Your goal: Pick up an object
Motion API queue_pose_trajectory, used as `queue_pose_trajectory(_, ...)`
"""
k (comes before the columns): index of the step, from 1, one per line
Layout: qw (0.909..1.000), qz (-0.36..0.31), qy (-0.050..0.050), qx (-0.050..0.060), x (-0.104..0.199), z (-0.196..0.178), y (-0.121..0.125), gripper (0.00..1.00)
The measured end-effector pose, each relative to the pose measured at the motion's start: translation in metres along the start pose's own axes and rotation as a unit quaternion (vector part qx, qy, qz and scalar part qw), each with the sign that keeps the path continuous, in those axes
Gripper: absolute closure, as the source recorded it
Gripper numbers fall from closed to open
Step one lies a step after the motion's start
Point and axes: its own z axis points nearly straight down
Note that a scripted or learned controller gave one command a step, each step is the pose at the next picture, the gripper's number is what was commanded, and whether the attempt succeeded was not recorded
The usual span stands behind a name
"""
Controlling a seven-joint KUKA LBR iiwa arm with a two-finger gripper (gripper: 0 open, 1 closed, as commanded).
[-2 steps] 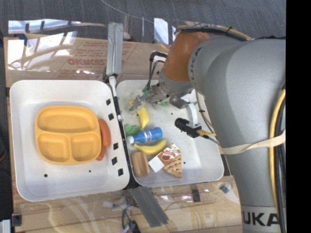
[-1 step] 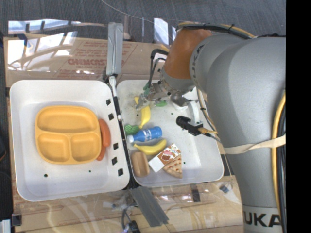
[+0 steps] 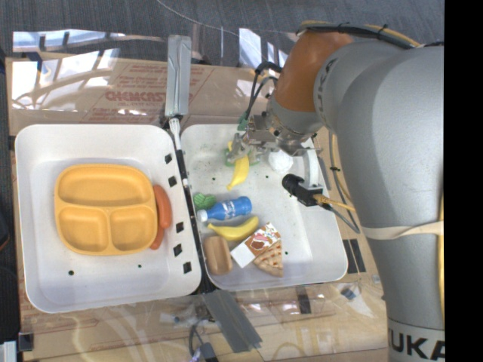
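My gripper (image 3: 247,143) hangs low over the far part of the right bin (image 3: 332,255). Directly beneath it a small yellow banana (image 3: 240,171) points toward the bin's middle, and a green piece (image 3: 230,154) shows beside it on the left. Whether either one touches the gripper is unclear. A white round object (image 3: 281,161) lies just right of the gripper. Nearer the front lie a blue bottle (image 3: 229,209), a second banana (image 3: 234,228), a green leafy toy (image 3: 203,200), a brown bun (image 3: 217,254) and a pizza slice (image 3: 268,253).
The left bin (image 3: 38,277) holds a yellow divided tray (image 3: 104,208) with an orange sausage (image 3: 162,215) along its right side. A white card (image 3: 244,254) lies by the pizza slice. The arm's grey body covers the right bin's right side.
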Motion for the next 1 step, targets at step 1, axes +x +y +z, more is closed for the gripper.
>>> queue_pose_trajectory(1, 0.9996, -0.027, 0.001, -0.001, 0.0428, -0.0468, 0.0158, 1.00)
